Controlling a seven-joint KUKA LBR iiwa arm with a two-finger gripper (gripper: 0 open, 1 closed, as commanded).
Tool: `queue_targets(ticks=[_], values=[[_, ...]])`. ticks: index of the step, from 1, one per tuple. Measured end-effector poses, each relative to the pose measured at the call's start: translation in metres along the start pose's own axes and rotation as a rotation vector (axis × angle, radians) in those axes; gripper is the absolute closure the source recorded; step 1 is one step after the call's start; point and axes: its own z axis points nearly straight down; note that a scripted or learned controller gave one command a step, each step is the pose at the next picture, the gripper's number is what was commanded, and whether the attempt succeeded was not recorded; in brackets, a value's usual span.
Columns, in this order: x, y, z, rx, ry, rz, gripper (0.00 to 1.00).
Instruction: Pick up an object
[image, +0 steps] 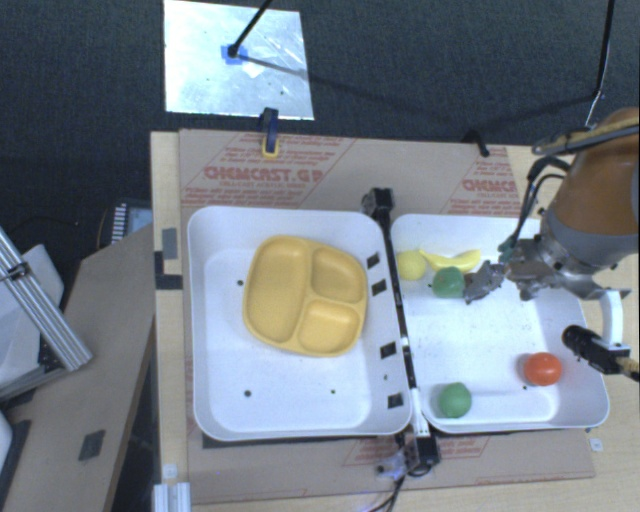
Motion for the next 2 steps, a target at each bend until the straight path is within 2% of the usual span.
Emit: queue_targets(ticks=[1,2], values=[[0.000,0.003,-0.006,-0.012,-0.002,-0.002,0.00],[-0.004,-0.005,0.052,-0.008,-0.001,0.000,0.00]])
